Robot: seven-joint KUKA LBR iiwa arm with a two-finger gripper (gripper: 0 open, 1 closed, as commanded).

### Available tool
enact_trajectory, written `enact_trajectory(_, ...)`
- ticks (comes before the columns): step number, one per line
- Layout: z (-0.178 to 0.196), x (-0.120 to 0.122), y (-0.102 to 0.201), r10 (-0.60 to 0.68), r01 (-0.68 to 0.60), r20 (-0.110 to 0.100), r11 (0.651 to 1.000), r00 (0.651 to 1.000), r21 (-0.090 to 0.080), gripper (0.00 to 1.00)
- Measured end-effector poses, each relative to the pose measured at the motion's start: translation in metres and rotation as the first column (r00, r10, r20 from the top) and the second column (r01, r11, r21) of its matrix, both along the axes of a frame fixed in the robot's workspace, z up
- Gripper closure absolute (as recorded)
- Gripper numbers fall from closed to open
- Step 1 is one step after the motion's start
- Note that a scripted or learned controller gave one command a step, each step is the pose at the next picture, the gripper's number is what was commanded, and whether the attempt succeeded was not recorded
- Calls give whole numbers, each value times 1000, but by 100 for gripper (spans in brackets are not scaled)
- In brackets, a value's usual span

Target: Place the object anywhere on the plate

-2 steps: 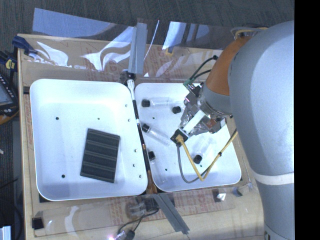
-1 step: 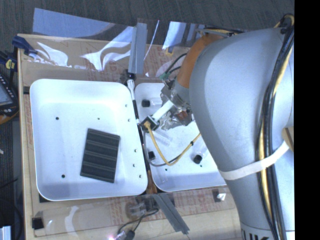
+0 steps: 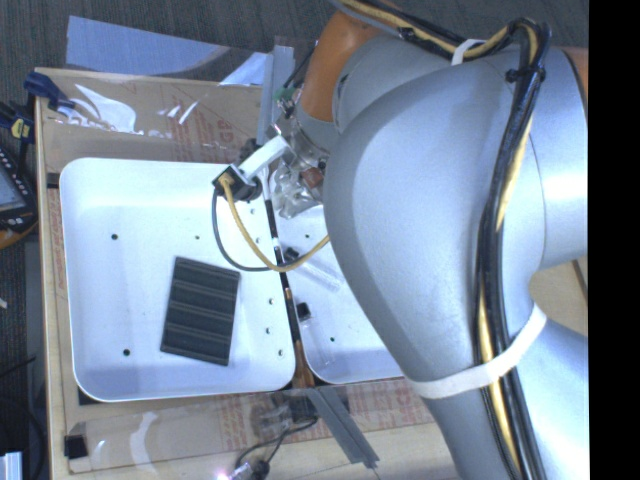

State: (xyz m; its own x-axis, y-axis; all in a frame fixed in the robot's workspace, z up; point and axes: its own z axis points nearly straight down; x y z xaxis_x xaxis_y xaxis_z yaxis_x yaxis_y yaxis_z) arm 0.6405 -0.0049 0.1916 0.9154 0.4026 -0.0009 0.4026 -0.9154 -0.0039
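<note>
The left bin (image 3: pixel 100 268) holds a dark ribbed rectangular slab (image 3: pixel 202 311), lying flat toward the bin's 5 o'clock corner, its long side running roughly 12 to 6. At about 1 o'clock from the slab, the gripper (image 3: pixel 292 190) hangs over the seam between the left bin and the right bin (image 3: pixel 335 363); nothing shows whether it is spread or closed, and I cannot tell. A yellow cable (image 3: pixel 240 243) loops below it. The grey arm (image 3: pixel 450 218) covers most of the right bin.
</note>
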Motion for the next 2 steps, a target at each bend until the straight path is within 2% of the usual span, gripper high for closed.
enact_trajectory(1, 3, -1, 89, 472, -472, -3, 882, 882, 3, 100)
enact_trajectory(2, -11, 10, 119, 297, -297, 1, 955, 955, -2, 100)
